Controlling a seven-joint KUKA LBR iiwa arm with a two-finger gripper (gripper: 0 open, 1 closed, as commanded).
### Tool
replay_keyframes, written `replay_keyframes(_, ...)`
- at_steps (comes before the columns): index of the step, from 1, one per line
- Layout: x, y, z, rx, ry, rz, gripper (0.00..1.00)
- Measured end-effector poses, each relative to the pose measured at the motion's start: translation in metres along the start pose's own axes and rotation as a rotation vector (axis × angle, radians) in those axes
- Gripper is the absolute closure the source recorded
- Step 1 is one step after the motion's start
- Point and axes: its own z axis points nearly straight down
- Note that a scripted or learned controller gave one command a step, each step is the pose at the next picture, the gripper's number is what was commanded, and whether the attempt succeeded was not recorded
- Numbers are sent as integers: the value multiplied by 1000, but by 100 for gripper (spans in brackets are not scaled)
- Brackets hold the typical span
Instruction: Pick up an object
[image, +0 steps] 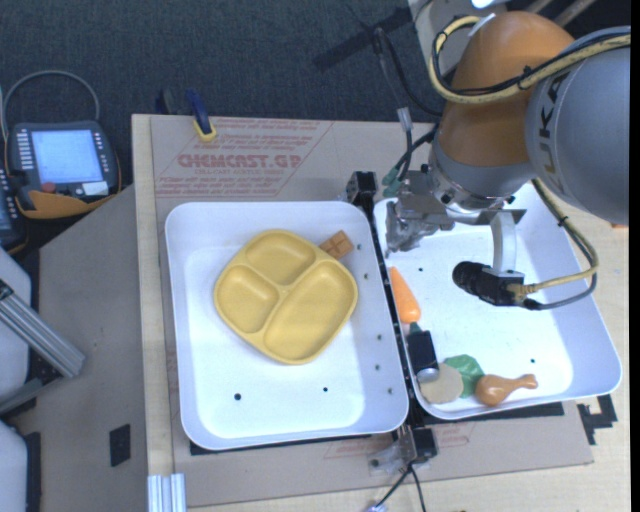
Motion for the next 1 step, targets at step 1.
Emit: replay_keyframes(1,44,-22,2,1,-1,1,100)
